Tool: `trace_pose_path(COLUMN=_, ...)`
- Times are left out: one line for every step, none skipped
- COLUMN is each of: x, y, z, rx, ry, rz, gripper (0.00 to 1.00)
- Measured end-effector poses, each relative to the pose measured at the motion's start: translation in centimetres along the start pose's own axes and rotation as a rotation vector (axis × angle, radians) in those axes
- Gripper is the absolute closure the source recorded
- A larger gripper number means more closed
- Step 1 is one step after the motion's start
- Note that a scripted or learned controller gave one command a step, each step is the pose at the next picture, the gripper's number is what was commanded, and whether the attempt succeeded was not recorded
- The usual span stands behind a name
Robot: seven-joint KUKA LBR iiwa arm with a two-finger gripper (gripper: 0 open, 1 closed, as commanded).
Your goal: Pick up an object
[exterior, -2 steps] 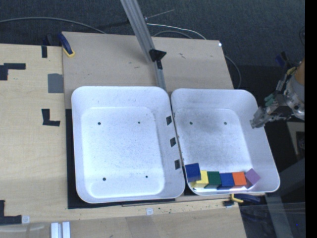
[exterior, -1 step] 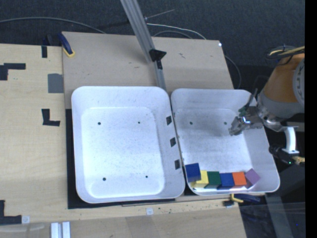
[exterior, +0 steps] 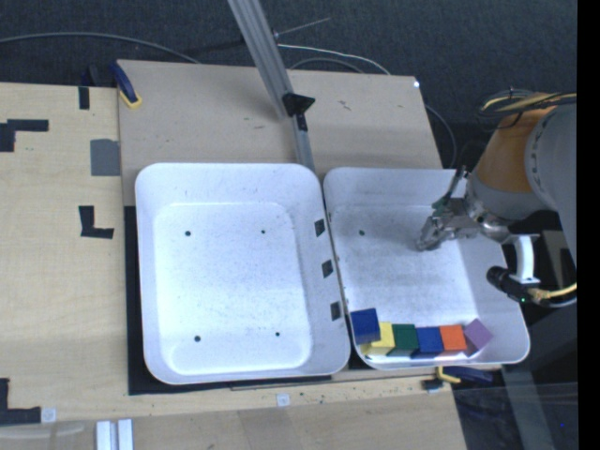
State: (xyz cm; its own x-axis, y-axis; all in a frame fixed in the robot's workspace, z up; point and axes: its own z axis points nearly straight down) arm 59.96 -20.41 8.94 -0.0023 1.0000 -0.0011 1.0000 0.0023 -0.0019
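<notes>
Several small blocks lie in a row along the near edge of the right bin (exterior: 394,261): a blue block (exterior: 365,324) on top of a yellow block (exterior: 379,342), then a green block (exterior: 404,337), another blue block (exterior: 429,340), an orange block (exterior: 453,338) and a purple block (exterior: 477,333). My gripper (exterior: 430,235) hangs over the right bin's far right part, well behind the row of blocks, with its tips low near the bin floor. I see nothing between the fingers.
The left bin (exterior: 230,270) sits beside the right one. A grey metal pole (exterior: 262,45) slants across the bench behind the bins. A blue and yellow tool (exterior: 127,84) lies at the bench's far left corner. Cables run behind the bench.
</notes>
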Motion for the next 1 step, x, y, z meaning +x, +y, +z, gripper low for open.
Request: trace_pose_path(x=-0.02, y=-0.04, z=-1.22, rx=0.0, ry=-0.001, rz=0.0, gripper=1.0)
